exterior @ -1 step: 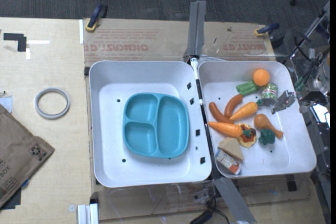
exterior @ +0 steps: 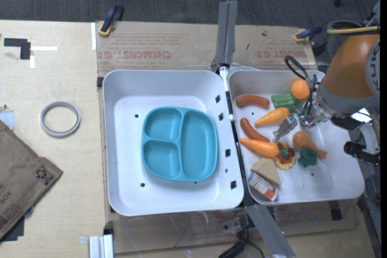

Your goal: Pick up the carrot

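Two orange carrots lie in the right bin [exterior: 338, 181]. One carrot [exterior: 272, 116] points left just beside my gripper [exterior: 285, 128], which hangs low over the middle of that bin with its tip at the carrot's thick end. The second carrot [exterior: 259, 146] lies a little below and to the left of the gripper. I see nothing held in the gripper. The grey arm with its orange band [exterior: 354, 66] reaches in from the right.
The right bin also holds two sausages [exterior: 252, 101] [exterior: 248, 129], an orange [exterior: 299, 89], a green vegetable [exterior: 282, 99], a drumstick [exterior: 306, 141], a sandwich wedge [exterior: 266, 173] and other toy food. The left bin [exterior: 121, 130] holds a blue divided plate [exterior: 180, 144]. A tape ring [exterior: 60, 118] lies on the bench.
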{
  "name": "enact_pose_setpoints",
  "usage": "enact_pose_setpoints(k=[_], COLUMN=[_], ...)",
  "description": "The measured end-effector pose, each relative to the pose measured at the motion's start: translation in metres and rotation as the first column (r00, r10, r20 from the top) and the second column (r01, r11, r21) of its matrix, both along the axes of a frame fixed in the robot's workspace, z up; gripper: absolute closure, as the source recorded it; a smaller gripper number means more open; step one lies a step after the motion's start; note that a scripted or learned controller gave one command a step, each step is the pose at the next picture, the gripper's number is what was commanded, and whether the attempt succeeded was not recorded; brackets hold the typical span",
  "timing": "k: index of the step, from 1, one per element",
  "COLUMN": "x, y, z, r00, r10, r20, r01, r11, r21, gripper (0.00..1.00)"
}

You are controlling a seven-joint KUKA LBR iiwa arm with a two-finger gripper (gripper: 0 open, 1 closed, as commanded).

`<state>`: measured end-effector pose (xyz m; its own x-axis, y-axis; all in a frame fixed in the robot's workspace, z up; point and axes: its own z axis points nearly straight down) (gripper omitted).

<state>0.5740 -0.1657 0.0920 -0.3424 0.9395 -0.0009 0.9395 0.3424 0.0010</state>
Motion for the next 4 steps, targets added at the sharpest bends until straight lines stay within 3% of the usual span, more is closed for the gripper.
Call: enact_pose_setpoints(k=[1, 2, 3, 4], x=[-0.039, 0.027, 0.084, -0.010], y=[0.049, 0.002, 0.024, -0.009], z=[0.000, 0.042, 0.007, 0.008], r00=[0.980, 0.995, 0.998, 0.999], r10=[0.201, 0.101, 0.061, -0.043], r20=[-0.001, 0.000, 0.015, 0.014], r01=[-0.201, -0.101, -0.061, 0.043], r11=[0.980, 0.995, 0.998, 0.999], r21=[0.000, -0.001, -0.004, -0.005], gripper=[0.00, 0.00, 0.00, 0.00])
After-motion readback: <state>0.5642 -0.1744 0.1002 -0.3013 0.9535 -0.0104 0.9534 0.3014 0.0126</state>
